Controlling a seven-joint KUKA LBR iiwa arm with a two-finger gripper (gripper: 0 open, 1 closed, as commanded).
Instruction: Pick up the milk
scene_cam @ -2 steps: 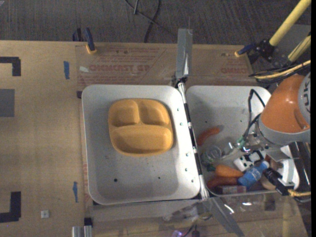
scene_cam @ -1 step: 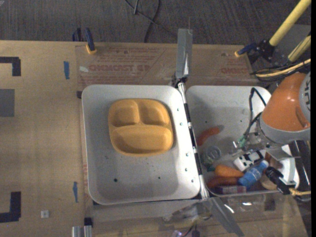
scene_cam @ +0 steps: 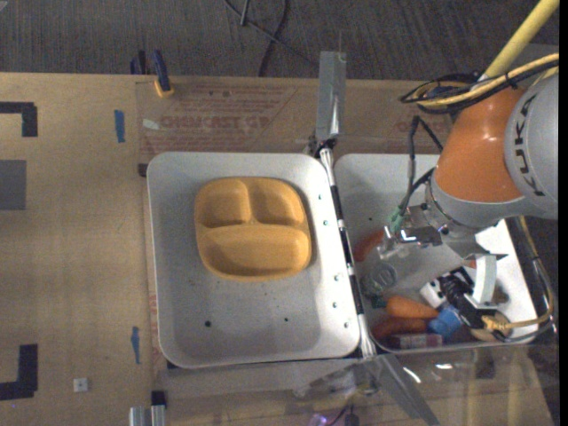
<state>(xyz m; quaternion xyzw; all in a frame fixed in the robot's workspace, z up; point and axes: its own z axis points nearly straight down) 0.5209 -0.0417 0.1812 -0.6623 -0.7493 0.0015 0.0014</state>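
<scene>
Hovering in the right bin [scene_cam: 373, 180], the tool [scene_cam: 383, 272] has an indeterminate finger state. Right of it, the milk [scene_cam: 485, 278] stands roughly upright, long axis near vertical.

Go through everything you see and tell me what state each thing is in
Yellow tray: upright, compartments bare, in the left bin.
Right bin: cluttered with small items.
Carrot: lying flat in the right bin.
Gripper: low over the right bin's clutter.

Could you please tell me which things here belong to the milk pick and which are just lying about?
Job: gripper; white milk carton; right bin.
Lying about: yellow divided plate; left bin; carrot.
</scene>
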